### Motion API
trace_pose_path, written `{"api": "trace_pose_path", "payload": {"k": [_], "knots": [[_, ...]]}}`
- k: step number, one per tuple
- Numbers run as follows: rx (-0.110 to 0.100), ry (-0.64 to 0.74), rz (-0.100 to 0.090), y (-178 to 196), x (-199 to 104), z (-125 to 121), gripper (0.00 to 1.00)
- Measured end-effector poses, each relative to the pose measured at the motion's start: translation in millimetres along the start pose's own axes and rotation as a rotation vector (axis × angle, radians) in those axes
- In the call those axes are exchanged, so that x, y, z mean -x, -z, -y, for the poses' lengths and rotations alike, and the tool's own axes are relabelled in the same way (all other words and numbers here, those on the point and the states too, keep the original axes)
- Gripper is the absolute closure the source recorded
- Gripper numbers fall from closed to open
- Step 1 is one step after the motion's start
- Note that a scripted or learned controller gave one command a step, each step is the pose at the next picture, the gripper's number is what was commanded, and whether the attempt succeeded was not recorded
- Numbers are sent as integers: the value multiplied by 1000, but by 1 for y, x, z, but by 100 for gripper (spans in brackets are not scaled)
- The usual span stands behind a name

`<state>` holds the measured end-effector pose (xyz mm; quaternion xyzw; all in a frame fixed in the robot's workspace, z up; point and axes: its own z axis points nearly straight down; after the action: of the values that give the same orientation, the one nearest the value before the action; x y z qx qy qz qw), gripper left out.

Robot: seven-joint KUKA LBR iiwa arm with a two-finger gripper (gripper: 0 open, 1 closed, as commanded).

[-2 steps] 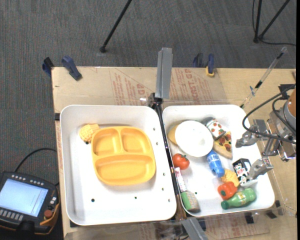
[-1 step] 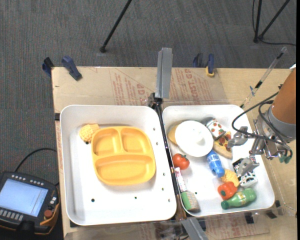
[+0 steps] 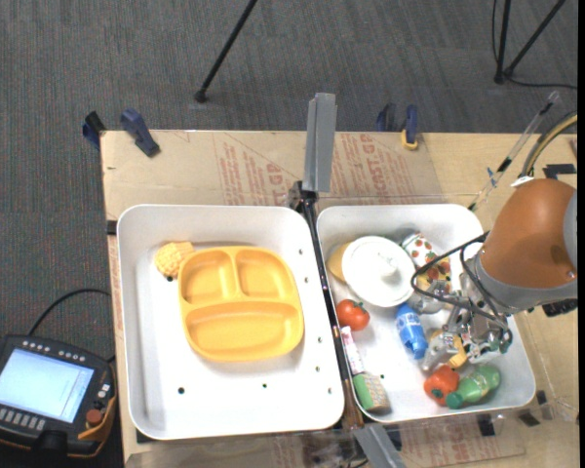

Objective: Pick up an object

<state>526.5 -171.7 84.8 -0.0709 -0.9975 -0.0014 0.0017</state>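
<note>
While the arm reaches down into the right bin (image 3: pixel 523 359), its gripper (image 3: pixel 465 341) hangs low among the clutter at that bin's near right end, and whether it is open or shut cannot be told from up here, with cabling and wrist hardware in the way. Just beside it lie an orange-red toy (image 3: pixel 439 384) and a green toy (image 3: pixel 476 386), touching each other by the near wall, with a small blue bottle (image 3: pixel 409 330) to their left. Any of these looks like light, hard plastic: stiff enough to squeeze, but rounded and probably slippery, so a grip across the narrow middle seems safest. Further off sit a red tomato (image 3: pixel 351 314) and a white lid (image 3: pixel 379 268). Over in the left bin (image 3: pixel 136 291), a yellow divided tray (image 3: pixel 242 300) lies flat.
</note>
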Motion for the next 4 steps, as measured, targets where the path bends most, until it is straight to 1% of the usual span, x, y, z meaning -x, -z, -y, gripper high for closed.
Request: {"api": "trace_pose_path", "payload": {"k": [1, 2, 3, 4], "knots": [[0, 33, 2, 2, -21, -42, 0], [-15, 182, 21, 6, -58, -73, 0], [-2, 528, 3, 2, -23, -70, 0], [-12, 576, 3, 3, -23, -79, 0]]}}
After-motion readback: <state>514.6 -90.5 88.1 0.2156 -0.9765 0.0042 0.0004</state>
